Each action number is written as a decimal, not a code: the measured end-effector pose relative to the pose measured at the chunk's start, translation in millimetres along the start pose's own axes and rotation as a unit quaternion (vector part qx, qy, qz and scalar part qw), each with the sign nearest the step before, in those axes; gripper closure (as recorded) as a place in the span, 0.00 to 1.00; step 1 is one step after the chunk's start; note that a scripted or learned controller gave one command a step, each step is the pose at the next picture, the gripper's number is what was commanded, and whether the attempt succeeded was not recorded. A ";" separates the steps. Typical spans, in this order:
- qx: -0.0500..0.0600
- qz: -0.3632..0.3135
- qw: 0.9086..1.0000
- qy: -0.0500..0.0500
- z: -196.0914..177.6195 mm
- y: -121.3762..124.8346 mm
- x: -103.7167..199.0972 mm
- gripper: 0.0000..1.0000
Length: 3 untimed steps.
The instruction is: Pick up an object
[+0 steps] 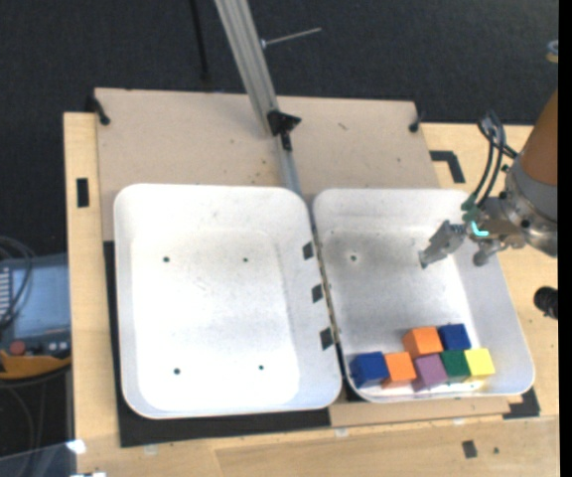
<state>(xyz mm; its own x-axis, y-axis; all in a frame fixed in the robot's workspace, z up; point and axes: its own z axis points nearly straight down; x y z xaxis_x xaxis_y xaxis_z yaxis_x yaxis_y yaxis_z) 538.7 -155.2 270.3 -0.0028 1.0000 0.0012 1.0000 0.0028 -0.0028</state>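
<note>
arm (536, 167) cut off at right edge; pincer (457, 246) blurred, finger state unclear

Arm (542, 162) enters from right edge: an orange-brown curved band section, below it a grey metal wrist block. Black cables (492, 157) loop off the wrist, thin, with a small connector at the top. Small teal-green light or marking at wrist centre. Gripper (458, 247) is grey metal, two short stubby fingers (437, 247), dull finish, darker at tips.

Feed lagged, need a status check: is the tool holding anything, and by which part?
Nothing is held. The tool hangs open above bare bin floor, apart from the blocks.
</note>
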 end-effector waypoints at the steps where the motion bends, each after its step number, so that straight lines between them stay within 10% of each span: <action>1: -0.002 0.001 1.000 0.000 -1.9 0.7 0.1 0.00; 3: 0.001 0.002 1.000 -0.001 104.0 -6.8 -3.8 0.00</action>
<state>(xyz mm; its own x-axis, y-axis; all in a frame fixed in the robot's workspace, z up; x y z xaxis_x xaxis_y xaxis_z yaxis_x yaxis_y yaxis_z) 531.6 -158.9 166.3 0.0020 1.0000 -0.0008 1.0000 -0.0020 -0.0058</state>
